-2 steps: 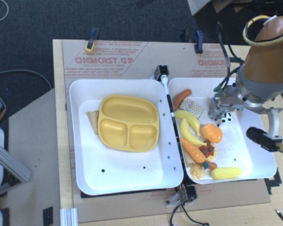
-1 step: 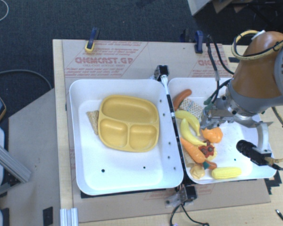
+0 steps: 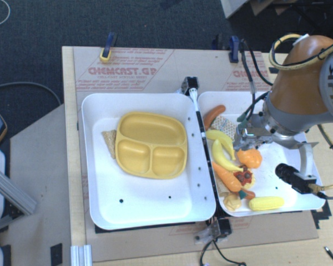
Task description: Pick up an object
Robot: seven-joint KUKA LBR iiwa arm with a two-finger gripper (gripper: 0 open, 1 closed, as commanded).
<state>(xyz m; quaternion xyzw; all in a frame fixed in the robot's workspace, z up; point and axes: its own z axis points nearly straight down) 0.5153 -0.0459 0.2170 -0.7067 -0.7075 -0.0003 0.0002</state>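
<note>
- Currently, camera view: the arm (image 3: 302,85) is seen low over the right bin (image 3: 299,201), with the gripper (image 3: 245,142) down among the toy food.
- Landmark used: the orange fruit (image 3: 250,158).
- The gripper is seen just above and slightly left of the orange fruit, apparently touching or nearly so; contact can't be confirmed.
- Claw state: cannot be told, since the tips are masked by the wrist body and clutter.
- A banana (image 3: 222,148) lies just left of the orange fruit, long axis running top-left to bottom-right.
- A carrot (image 3: 227,177) lies below-left of the orange fruit, on the same diagonal.
- A sausage (image 3: 213,116) lies up-left of it; a lemon-yellow piece (image 3: 266,203) well below it.
- Judged: the orange fruit is the nearest candidate, so a short shift down-right would be needed.
- A yellow divided plate (image 3: 151,144) sits in the left bin (image 3: 100,198), well left of the orange fruit.
</note>
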